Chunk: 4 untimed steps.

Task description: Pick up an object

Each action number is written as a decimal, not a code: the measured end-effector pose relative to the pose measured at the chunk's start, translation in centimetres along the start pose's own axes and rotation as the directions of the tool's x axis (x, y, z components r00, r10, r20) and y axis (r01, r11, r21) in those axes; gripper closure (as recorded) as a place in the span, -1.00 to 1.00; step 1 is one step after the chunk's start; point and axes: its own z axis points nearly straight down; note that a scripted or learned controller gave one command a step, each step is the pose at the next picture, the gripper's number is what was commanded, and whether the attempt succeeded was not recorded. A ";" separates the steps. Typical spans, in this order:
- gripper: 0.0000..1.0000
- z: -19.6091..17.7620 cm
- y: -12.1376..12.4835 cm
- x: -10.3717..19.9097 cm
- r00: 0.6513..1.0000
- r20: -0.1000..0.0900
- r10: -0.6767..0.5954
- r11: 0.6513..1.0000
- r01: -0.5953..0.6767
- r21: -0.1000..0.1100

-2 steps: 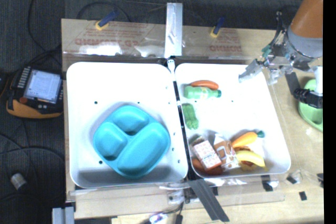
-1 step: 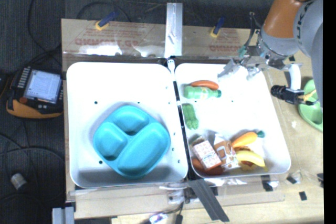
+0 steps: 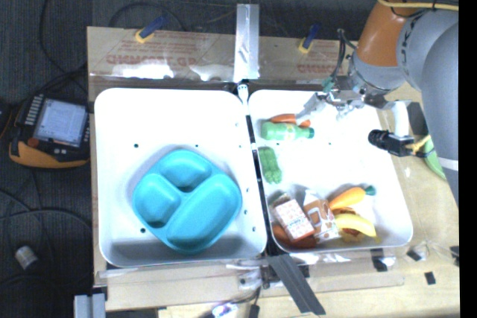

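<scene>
The hand is seen just right of a green bottle lying lengthwise left-to-right; its grip cannot be told.

Green bottle lies sideways in right bin.

You've got the gripper over the right bin, top edge, w/ a finger tip just beside the green bottle. Green pickle by the divider; bananas and snack boxes at btm. Left bin holds a blue divided plate.
</scene>
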 end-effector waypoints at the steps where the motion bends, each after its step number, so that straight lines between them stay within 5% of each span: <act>1: -1.00 6.1 1.2 0.7 1.000 0.000 0.017 1.000 -0.017 0.007; 2: -1.00 -2.6 -3.3 1.0 0.997 -0.002 0.076 0.997 -0.076 -0.001; 3: -1.00 5.9 -1.7 2.4 0.996 0.004 -0.092 0.996 0.092 -0.012; 4: -1.00 5.9 -6.0 -2.3 0.997 0.000 0.076 0.997 -0.076 -0.016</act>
